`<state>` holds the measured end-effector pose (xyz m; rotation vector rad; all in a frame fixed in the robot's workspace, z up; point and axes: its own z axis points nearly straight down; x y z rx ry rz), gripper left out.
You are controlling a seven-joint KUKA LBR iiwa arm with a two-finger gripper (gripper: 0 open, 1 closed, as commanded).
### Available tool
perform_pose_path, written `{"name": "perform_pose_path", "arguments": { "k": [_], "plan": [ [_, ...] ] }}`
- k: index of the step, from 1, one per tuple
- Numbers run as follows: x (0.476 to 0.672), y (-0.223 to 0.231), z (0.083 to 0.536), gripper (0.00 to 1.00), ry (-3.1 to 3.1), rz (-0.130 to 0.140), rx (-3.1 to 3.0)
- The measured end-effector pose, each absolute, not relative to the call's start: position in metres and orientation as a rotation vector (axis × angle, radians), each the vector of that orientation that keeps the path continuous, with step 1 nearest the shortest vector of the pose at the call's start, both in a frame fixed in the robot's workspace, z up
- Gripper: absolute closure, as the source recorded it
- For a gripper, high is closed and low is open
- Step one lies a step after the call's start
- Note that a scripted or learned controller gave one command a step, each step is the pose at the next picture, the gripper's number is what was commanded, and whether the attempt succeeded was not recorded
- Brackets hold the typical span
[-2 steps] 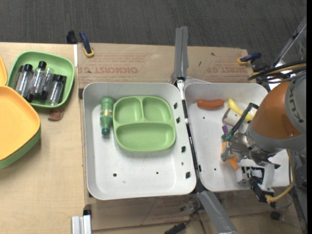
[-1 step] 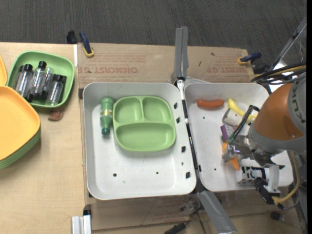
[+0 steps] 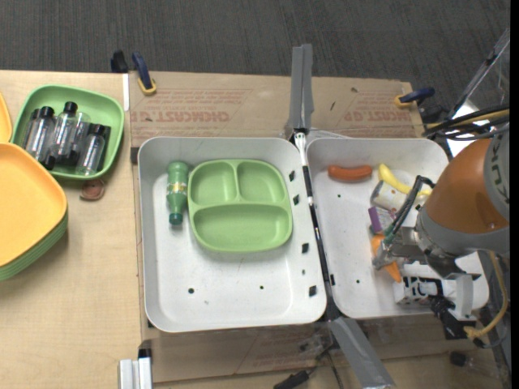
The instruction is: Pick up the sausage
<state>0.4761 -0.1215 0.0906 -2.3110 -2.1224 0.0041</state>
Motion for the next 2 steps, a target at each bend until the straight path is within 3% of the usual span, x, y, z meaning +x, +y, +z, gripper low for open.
{"name": "perform_pose_path", "arguments": {
  "k": [2],
  "plan": [
    [0.4770,-0.1337,0.0913,1.00,-2.180,0.000,-2.258]
  ]
}}
